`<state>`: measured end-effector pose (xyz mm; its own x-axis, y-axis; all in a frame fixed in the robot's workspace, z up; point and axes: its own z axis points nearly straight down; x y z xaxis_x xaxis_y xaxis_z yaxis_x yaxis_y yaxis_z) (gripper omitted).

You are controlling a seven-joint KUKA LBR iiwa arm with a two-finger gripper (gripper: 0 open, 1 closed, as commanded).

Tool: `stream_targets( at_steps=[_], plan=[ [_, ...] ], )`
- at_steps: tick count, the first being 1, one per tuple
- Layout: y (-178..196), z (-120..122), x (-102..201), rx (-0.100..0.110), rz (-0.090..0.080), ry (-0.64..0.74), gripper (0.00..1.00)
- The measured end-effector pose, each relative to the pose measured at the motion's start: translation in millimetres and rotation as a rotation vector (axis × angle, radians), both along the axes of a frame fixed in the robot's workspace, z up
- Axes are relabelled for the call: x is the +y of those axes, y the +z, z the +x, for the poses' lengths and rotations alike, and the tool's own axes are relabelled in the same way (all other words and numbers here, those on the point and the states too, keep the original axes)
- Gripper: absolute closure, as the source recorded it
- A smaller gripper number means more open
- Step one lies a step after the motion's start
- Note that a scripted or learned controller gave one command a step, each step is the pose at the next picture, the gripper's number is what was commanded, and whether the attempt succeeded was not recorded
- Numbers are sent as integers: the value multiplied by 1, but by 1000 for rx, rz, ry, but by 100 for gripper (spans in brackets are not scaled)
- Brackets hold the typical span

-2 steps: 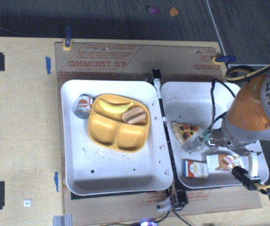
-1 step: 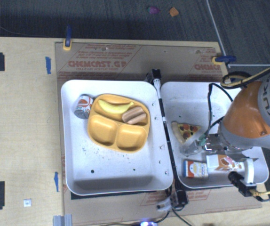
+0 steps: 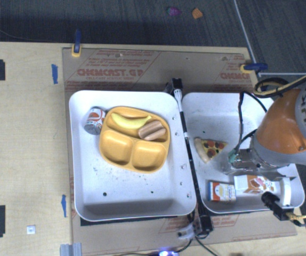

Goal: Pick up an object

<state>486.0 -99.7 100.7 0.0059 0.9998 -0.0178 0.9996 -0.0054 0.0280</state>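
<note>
Arm (image 3: 286, 127) reaches in from the right edge of the frame, orange band over the right bin (image 3: 217, 103). Gripper (image 3: 242, 160) sits low in the middle of that bin; from this angle, cannot tell how it is set or whether anything is in it.

Right bin holds three candidates: a pizza slice (image 3: 209, 148) at centre left, just left of the gripper; a small carton (image 3: 222, 191) along the lower edge; a white bottle (image 3: 262, 185) lying on its side right of the carton, partly under the wrist.

Left bin (image 3: 89, 196) holds a yellow divided tray (image 3: 134, 143) with a banana (image 3: 127, 121) and a hot dog (image 3: 152, 130) in its upper compartment, and a can (image 3: 94, 120) touching the tray's upper left.

Judgement: approach or descent step, nothing visibly lifted. Nearest targets are the pizza slice and the bottle. Next move calls for settling over one item, closing, then a straight lift clear of the bin wall. The flat slice looks hardest to grasp.
</note>
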Motion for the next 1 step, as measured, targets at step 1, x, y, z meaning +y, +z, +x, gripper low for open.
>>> stream_targets(
  at_steps=[1],
  plan=[
    [84, -6, 79, 27, 19, 7, 100]
  ],
)
